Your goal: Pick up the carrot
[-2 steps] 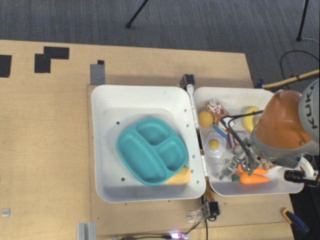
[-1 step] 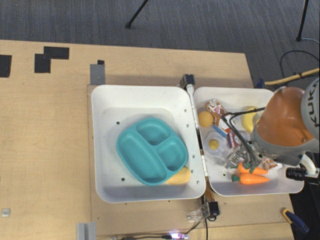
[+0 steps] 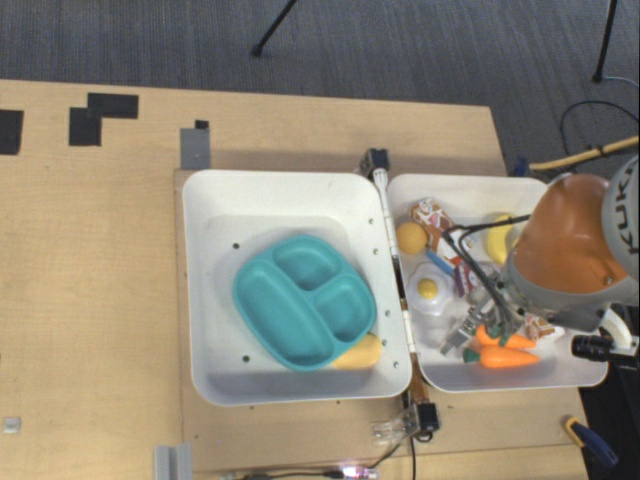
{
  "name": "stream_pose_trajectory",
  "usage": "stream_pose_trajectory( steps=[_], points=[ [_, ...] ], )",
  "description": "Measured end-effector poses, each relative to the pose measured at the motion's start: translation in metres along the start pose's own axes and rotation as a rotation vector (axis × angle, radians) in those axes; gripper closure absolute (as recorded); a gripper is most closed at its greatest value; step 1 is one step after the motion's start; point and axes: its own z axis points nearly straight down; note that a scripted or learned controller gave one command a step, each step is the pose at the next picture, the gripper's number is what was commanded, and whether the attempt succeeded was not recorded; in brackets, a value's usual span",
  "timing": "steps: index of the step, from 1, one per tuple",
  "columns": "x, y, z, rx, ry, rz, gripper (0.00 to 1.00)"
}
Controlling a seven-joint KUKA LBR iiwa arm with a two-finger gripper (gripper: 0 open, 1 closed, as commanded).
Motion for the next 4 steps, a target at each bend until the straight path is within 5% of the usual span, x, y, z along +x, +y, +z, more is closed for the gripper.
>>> stream_pose_trajectory(
  steps=[1, 2, 3, 4],
  points=[
    [0.007, 0.004, 0.011, 0.005, 0.006, 0.154, 0.00],
    [0.005, 0.006, 0.000, 0.001, 0.000, 0.152, 1.00],
    [0.006, 0.006, 0.000, 0.001, 0.001, 0.153, 0.00],
    [0.008, 0.007, 0.011, 0.002, 0.003, -0.357, 0.00]
  ],
)
